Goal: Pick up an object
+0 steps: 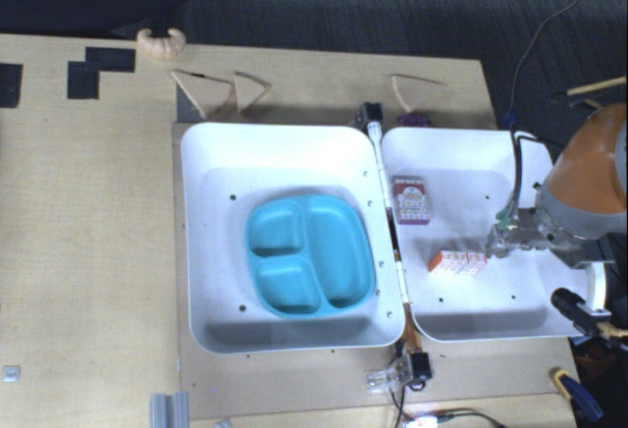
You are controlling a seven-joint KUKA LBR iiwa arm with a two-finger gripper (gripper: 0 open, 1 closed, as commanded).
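Camera view: the arm (589, 186) comes in from the right edge, orange band showing above the grey wrist. The tool (503, 241) sits low over the right bin (530, 318), at its right-hand part. Can't tell if the tool is apart or together; the tip is small and blurred against the white floor.

Landmark = right bin. Two things in it:
- small orange-and-white packet (458, 262), lying flat near the bin's middle, long side running roughly left-right. The tool is just beside its right end, at or very near touching; contact can't be confirmed. The packet is not seen between the tool's parts, it lies on the bin floor.
- red-and-white carton (410, 199), lying flat in the bin's upper-left part, near the divider edge, apart from the packet and well clear of the tool.

A thin cable (516, 171) runs down over the right bin's upper-right rim to the wrist.

Left of the right bin, touching it along the shared edge: left bin (211, 220), holding a blue three-compartment tray (310, 254) around its middle. Both bins rest on the wooden counter (88, 249).
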